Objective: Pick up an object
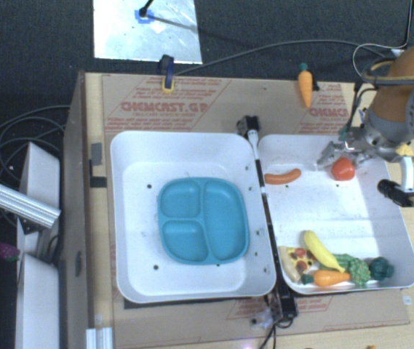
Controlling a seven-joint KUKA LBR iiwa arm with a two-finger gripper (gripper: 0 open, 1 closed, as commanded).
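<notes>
My gripper point(348, 157) hangs over the far right part of the right bin point(352, 209), open, with its metal fingers point(329, 155) spread. A red tomato point(343, 169) lies on the bin floor just below and between the fingertips; I cannot tell whether they touch it. An orange sausage point(282, 175) lies to the left, near the bin's left wall. In the near corner of the bin a banana point(321, 251), a pizza slice point(296, 259), a carrot point(330, 277), broccoli point(357, 269) and a dark green vegetable point(380, 267) are clustered together.
The left bin point(137, 166) holds a blue divided plate point(203, 220). Another carrot point(305, 86) lies on the cardboard behind the bins. A divider with black clamps point(250, 127) separates the two bins. Cables and a metal bar point(17, 201) lie off to the left.
</notes>
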